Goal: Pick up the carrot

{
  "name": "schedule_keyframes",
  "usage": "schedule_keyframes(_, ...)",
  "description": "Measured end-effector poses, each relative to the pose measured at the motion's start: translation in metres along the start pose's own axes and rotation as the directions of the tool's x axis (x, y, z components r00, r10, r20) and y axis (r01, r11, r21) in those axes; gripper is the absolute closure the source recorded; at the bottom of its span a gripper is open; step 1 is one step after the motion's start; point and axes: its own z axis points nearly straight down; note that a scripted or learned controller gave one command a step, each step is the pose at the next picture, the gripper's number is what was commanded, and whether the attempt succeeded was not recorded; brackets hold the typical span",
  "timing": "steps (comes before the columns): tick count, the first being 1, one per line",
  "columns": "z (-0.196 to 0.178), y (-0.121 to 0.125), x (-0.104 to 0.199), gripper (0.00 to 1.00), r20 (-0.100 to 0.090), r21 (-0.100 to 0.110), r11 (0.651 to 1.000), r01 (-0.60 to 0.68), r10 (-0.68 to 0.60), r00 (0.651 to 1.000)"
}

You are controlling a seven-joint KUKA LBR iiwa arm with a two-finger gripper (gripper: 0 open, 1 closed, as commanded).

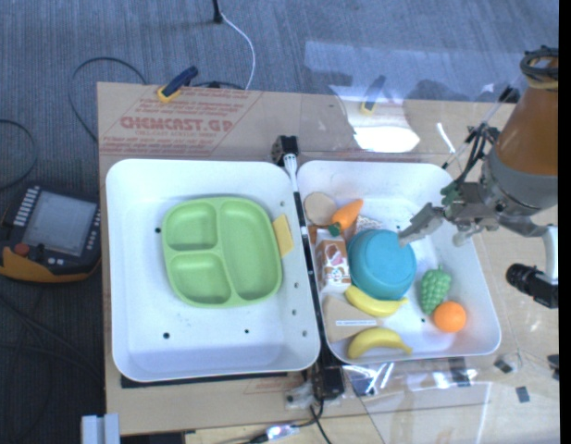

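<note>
The carrot (346, 215) lies in the right bin (484, 340), near its upper left corner, tilted with the orange body pointing up and to the right; its lower end seems to carry a bit of green, though that is hard to make out. Just left of it sits a pale round thing (317, 205), partly covered by the carrot and too washed out to name. Below the carrot a small carton (332, 261) lies flat, touching a blue bowl (382, 263) that sits upturned or on its side; which one cannot be told. The bowl hides the top of a banana (372, 302), and a second banana (378, 342) lies near the bin's lower edge. A green bunch of grapes (434, 289) and an orange (449, 316) lie to the right of the bowl. The arm (532, 137) comes in from the right, cut off by the frame edge, and the gripper (428, 221) hangs over the right bin, above the bowl's upper right and well apart from the carrot. One grey finger (417, 224) slants down toward the bowl; the rest is a dark tangle, so I cannot tell whether the gripper is spread or closed. The left bin (137, 340) holds a green divided plate (220, 251), with a small yellow piece (283, 235) at its right edge.
</note>
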Motion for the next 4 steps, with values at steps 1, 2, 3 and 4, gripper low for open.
schedule_keyframes(1, 0.1, 0.051, 0.024, 0.0, 0.0, 0.003, 0.999, -0.043, 0.043, 0.999)
schedule_keyframes(2, 0.153, 0.12, 0.041, 0.0, 0.005, -0.017, 0.999, -0.034, 0.034, 0.999)
schedule_keyframes(3, 0.163, 0.145, 0.034, 0.0, 0.016, 0.042, 0.946, -0.321, 0.32, 0.947)
schedule_keyframes(4, 0.168, 0.108, -0.047, 0.0, 0.007, -0.011, 0.993, -0.118, 0.118, 0.993)
